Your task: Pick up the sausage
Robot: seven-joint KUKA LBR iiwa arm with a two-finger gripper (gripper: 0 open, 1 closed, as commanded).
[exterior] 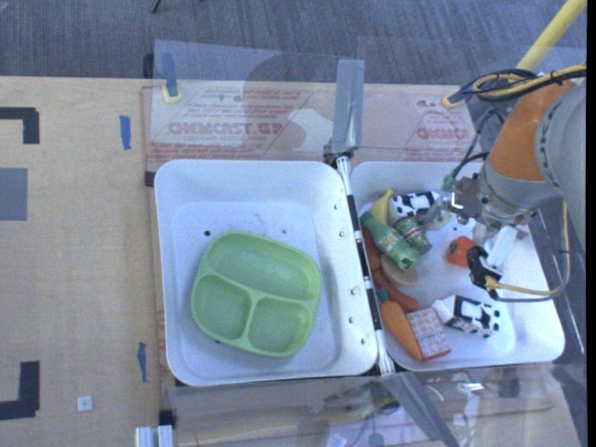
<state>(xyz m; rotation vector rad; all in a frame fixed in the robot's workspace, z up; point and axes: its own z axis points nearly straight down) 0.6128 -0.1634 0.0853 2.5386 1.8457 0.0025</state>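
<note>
Reaching arm: grey arm (559, 147) enters from the right and bends over the right bin (540, 338); its upper link fills the view's right edge.
Orange band: (521, 147) sits just above the wrist, over the bin's far right part.
Wrist pose: tilted down and toward the view's left, pointing at the bin's far middle.
Hand: (447, 208) low over the right bin, just beside the far cow toy (410, 203) and near the green bottle (399, 237).
Hand state: cannot tell whether it is released or clenched; nothing can be made out in its grasp.
Cables: black and yellow leads (507, 291) hang from the wrist and loop over the bin's right half.
Sausage: (375, 254) reddish-brown, lying lengthwise along the right bin's left wall, partly under the green bottle; apart from the hand, on the bin floor.
Neighbours: banana (382, 203) at the far end of the sausage; carrot (396, 329) at its near end; cracker box (428, 331) touching the carrot.
Other items: red-orange piece (459, 250) below the wrist; second cow toy (475, 317) toward the near right.
Left bin: (186, 194) holds a green divided plate (256, 291), flat, toward the near side.
Worktop: (74, 250) tan, with blue tape marks, left of both bins.
</note>
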